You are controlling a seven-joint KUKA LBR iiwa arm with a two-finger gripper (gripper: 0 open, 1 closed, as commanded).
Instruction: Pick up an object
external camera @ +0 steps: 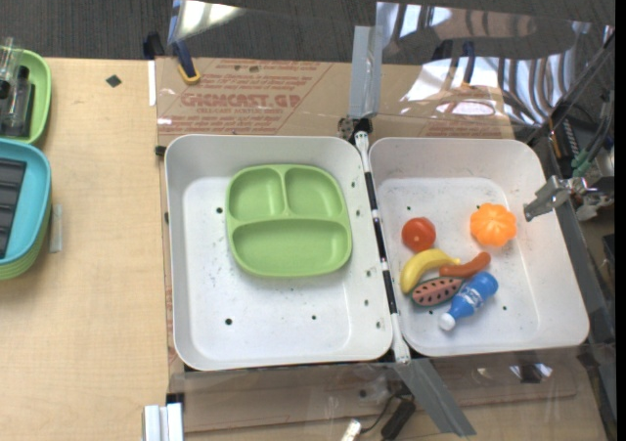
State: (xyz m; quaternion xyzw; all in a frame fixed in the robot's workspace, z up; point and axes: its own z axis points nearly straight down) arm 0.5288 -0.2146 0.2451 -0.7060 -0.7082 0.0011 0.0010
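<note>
Hovering at the right bin's (548, 170) edge, the gripper (544, 202), whose state I cannot tell, looks pre-reach, needing descent onto the orange (492, 224).

Two white bins (186, 234); one green plate (289, 219); five toys (455, 268).

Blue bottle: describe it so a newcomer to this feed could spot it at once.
Find the right bin, then the cluster of toy food near its front. The bottle lies on its side at the cluster's front edge, just right of the banana. It is the only blue item, with a white cap.
</note>
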